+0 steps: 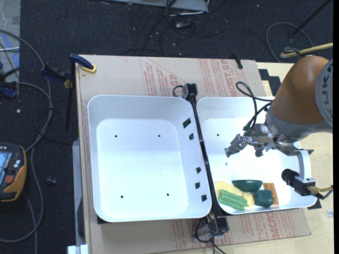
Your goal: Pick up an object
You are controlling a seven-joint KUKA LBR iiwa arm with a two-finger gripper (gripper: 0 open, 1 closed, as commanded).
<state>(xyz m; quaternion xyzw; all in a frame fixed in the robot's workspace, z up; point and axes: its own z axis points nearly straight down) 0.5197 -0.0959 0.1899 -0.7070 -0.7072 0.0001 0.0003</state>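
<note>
My gripper [237,145] hangs over the middle of the right bin [222,112], pointing left, with its fingers spread and nothing between them. Below it, along the bin's front edge, lie a green ridged object [232,199] on a pale yellow piece [223,187], a dark teal bowl-shaped item [247,184], a teal block [264,198] and an orange piece [269,188]. All of these lie apart from the gripper, toward the near side.
The left bin [100,142] sits beside the right one, with a black divider strip [200,142] between them. Both rest on a cardboard sheet [159,73]. A blue and yellow clamp [82,62] grips the board's far left corner. Cables lie on the dark floor.
</note>
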